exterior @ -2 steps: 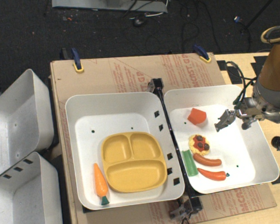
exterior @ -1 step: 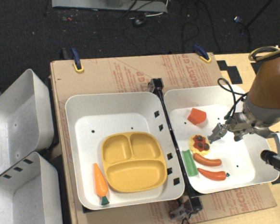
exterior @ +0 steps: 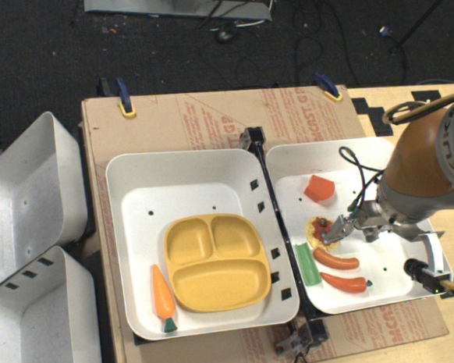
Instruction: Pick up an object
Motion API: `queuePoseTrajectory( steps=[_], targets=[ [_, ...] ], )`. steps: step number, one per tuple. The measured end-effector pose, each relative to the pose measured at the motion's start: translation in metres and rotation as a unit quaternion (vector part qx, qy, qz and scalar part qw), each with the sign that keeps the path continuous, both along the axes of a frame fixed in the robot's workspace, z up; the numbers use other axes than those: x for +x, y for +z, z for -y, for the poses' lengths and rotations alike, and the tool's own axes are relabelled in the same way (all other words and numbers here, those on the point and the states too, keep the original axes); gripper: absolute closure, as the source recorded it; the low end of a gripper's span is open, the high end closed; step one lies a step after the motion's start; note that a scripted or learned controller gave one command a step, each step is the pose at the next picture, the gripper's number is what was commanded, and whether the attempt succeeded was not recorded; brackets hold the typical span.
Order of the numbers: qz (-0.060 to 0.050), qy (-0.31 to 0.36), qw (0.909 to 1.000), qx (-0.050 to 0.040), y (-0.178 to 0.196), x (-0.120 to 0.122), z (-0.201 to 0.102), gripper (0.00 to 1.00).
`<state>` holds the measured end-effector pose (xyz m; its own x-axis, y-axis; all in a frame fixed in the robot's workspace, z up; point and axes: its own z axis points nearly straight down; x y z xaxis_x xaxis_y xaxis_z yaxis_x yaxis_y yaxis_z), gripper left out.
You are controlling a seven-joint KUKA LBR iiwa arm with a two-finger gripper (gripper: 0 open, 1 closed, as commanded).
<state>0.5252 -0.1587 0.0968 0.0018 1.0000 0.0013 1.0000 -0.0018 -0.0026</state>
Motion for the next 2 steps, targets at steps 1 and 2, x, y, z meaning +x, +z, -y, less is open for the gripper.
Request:
queuePoseTrajectory(
  steps=[1, 2],
  targets=[
    [0.004, 0.0, 1.0, -0.0003, 0.014, 0.002, 0.0, 1.0],
    [0.004, 0.002, 1.0, -0.0015, 0.076, -0.002, 0.001, 1.0]
  ],
)
